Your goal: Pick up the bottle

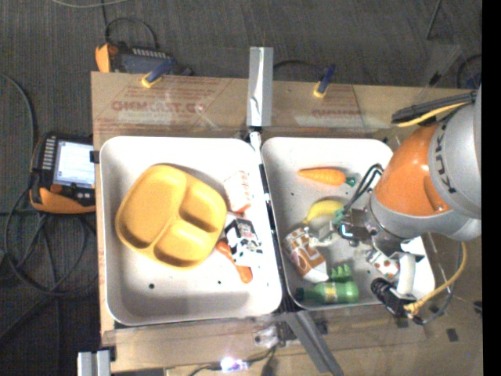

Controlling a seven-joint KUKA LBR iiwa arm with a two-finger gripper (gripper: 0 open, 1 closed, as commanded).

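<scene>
A green bottle (329, 292) with a yellowish label lies on its side along the front wall of the right bin (329, 149). The gripper (345, 228) hangs over the middle of that bin, below the grey and orange arm (415, 190) that comes in from the right. It sits just right of a yellow banana (325, 209) and well above the bottle in the view, apart from it. Nothing is seen held.
The right bin also holds a carrot (322, 176), a brown and white packet (304, 255) and a small green item (341, 272). The left bin (133, 296) holds a yellow divided plate (172, 214), some packets (241, 237) and an orange piece (243, 272). A metal divider (259, 84) stands behind the bins.
</scene>
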